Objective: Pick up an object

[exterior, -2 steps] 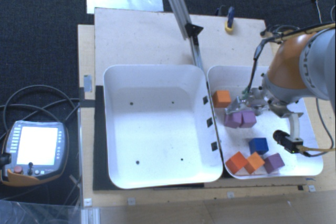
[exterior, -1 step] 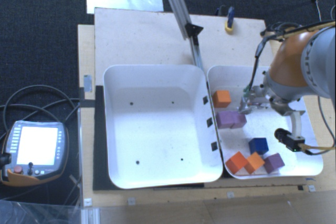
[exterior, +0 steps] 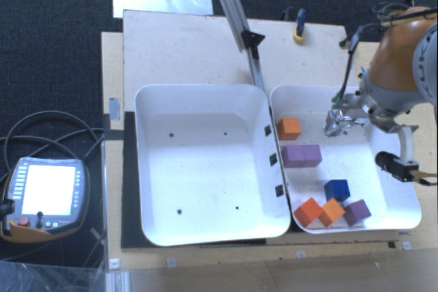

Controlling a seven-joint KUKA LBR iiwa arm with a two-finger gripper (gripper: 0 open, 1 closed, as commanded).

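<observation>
In the right-hand shallow white bin (exterior: 393, 212), the pincer (exterior: 335, 125) is seen hovering with nothing visibly gripped and its opening impossible to judge, while the small orange block (exterior: 289, 128), the nearest candidate, lies just to its left.

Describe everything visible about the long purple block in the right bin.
The long purple block is a matte lilac bar, seemingly two cubes joined by a faint seam. It lies flat on the right bin's floor near the left wall, lengthwise across the view, just below the lone orange cube. It touches no other block, and the end effector is apart from it.
</observation>
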